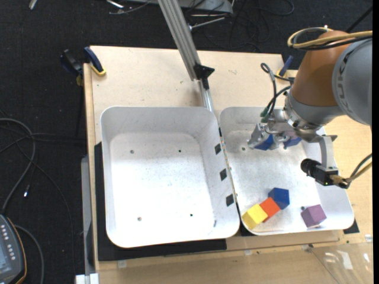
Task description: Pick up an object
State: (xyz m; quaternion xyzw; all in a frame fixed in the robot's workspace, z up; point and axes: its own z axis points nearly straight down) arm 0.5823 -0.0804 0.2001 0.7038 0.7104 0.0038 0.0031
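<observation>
Several small blocks lie in the right bin (243, 120) near its front edge: a yellow block (254, 216), an orange block (270, 207) and a blue block (279, 196) touching in a row, and a purple block (312, 215) apart at the front right corner. My gripper (265, 138) hangs over the back half of this bin, well behind the blocks. A small blue shape (267, 141) shows right at the gripper's tip; I cannot tell whether it is a held object or part of the hand.
The left bin (112, 123) stands beside the right one, sharing a raised divider (224, 170). A slanted metal rail (180, 31) crosses the bench behind the bins. A cable with a black connector (317, 171) hangs off the wrist above the right bin.
</observation>
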